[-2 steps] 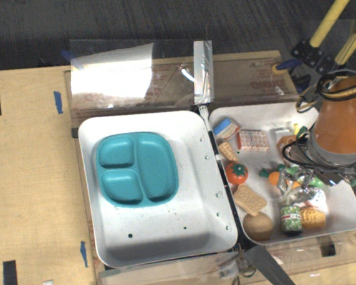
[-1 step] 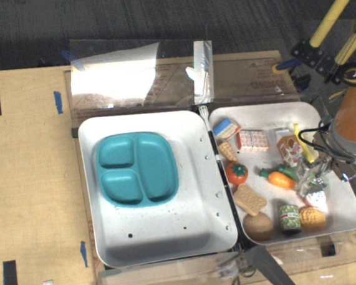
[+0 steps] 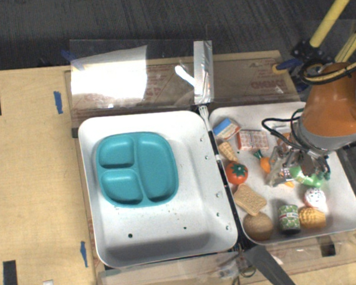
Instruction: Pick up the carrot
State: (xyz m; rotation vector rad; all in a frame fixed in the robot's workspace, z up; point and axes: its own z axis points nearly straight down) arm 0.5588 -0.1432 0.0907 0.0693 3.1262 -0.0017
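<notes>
Hovering low inside the right bin [image 3: 354,212], my claw [image 3: 282,166] sits over the carrot [image 3: 265,161], a small orange piece beside the tomato [image 3: 237,173]. Whether I've pinched it, I cannot tell; it seems unlifted, so grasp and raise remain.

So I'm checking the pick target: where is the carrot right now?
In the camera view the carrot lies in the right bin, just left of the gripper and right of the tomato.
</notes>
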